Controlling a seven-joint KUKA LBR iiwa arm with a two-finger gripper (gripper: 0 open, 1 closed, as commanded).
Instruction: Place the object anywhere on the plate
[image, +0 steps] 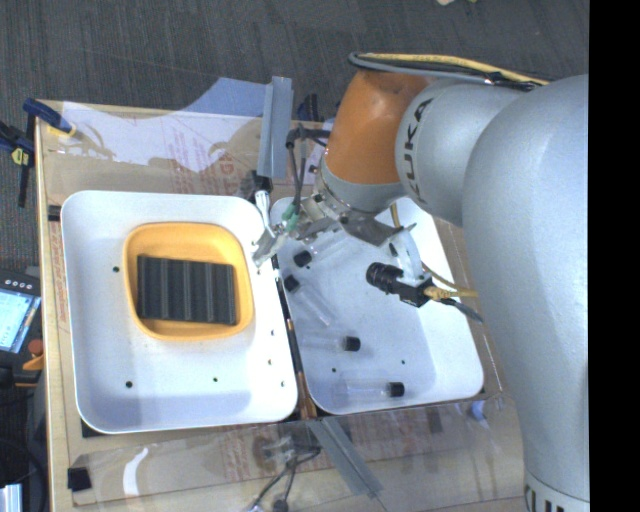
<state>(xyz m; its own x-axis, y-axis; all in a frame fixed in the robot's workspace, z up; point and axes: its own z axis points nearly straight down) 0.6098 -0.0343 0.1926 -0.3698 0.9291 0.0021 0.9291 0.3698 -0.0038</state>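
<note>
Looking down, I see the gripper (285, 228) right of the yellow plate (188, 243); can't tell its grip.

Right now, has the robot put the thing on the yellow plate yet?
Not yet. The yellow plate in the left bin carries only its dark ridged insert. The gripper is over the top left corner of the right bin, where small dark objects lie. Picking one and carrying it across remain.
</note>
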